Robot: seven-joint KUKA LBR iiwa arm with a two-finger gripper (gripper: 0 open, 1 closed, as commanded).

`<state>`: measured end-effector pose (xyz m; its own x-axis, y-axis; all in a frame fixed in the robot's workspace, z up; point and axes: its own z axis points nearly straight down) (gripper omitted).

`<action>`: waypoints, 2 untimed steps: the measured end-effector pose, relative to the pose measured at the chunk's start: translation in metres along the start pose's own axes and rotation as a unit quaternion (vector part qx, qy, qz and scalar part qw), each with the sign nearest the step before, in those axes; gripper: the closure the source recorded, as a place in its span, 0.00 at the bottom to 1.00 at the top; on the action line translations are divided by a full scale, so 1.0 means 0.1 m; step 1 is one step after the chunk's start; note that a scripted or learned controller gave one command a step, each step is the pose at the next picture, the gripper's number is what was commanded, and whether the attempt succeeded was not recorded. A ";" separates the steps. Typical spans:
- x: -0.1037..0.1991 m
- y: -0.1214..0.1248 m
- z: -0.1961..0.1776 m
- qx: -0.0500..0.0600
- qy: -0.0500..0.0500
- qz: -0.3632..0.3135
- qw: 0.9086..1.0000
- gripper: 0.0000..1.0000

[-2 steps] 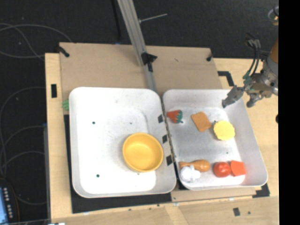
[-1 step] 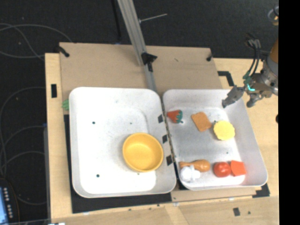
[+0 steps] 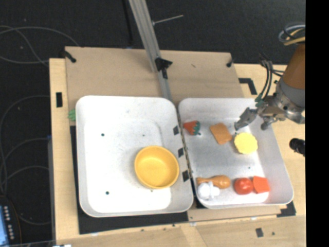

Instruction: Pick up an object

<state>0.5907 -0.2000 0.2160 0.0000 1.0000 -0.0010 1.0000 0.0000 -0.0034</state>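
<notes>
Yellow round object [image 3: 246,143] sits just below the gripper [image 3: 255,120], near the right bin [image 3: 226,107] far wall. Gripper jaws spread wide, nothing between them. Tan piece [image 3: 221,133] left of it, open floor between. Yellow bowl [image 3: 156,166] farther left, other bin [image 3: 103,117].

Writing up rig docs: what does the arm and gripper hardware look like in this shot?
The arm is grey with an orange band above the wrist. Dark cables loop beside it, a lighter loop on top. The gripper is grey metal with two slim dark fingers.
</notes>
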 end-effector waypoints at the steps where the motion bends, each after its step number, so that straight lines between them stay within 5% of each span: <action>1: 0.06 0.04 0.46 0.000 0.000 -0.001 1.000 0.00; 2: 0.04 0.01 1.03 -0.006 -0.004 0.000 1.000 0.00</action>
<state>0.5913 -0.1959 0.1133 0.0006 1.0000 -0.0086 1.0000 -0.0006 0.0081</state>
